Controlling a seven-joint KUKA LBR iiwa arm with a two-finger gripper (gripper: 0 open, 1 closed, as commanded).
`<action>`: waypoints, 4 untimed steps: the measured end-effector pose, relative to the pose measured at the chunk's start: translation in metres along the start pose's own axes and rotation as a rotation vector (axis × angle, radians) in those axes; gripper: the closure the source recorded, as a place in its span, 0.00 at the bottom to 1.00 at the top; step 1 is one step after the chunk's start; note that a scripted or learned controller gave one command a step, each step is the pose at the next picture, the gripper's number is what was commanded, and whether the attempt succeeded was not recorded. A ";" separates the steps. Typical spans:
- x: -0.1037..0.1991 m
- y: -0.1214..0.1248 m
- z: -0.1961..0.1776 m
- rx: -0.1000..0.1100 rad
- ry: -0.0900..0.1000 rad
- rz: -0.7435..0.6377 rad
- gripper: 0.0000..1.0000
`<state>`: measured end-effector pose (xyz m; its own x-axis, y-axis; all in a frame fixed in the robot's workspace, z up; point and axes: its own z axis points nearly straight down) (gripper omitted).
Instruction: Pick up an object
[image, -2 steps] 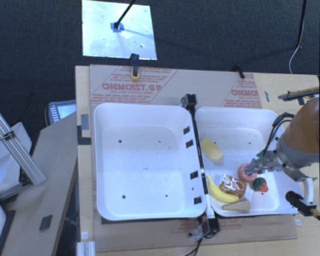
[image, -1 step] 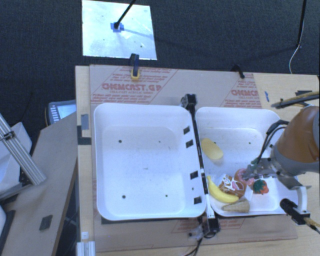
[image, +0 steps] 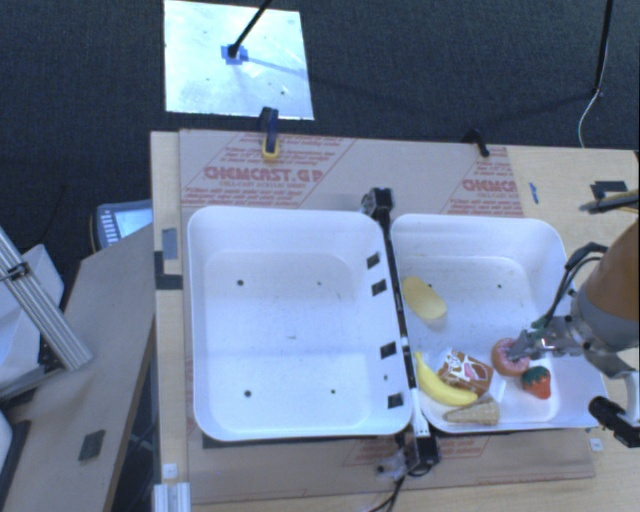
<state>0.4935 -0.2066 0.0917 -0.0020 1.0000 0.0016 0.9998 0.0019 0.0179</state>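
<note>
Lying nearest at the front rim of the right bin (image: 470, 232): an ice cream cone (image: 472, 411), with a banana (image: 438, 384) just beside. At two o'clock from the cone, a pink donut (image: 510, 358), touched by the gripper (image: 528, 347); cannot tell the grip. Better to centre over the donut, clear of the strawberry (image: 538, 381) at five o'clock, then lift straight. Left bin (image: 290, 225) at nine o'clock.

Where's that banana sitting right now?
The banana lies in the right bin, near its front left corner beside the divider between the bins, with the frosted pastry touching its right side and the cone just below.
</note>
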 end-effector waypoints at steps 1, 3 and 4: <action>0.044 0.018 0.000 -0.003 -0.014 -0.002 1.00; 0.001 0.024 0.001 0.007 0.003 -0.001 1.00; 0.058 0.040 0.001 -0.002 -0.011 -0.004 1.00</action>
<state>0.5332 -0.1489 0.0916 -0.0056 0.9999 -0.0095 0.9998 0.0058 0.0194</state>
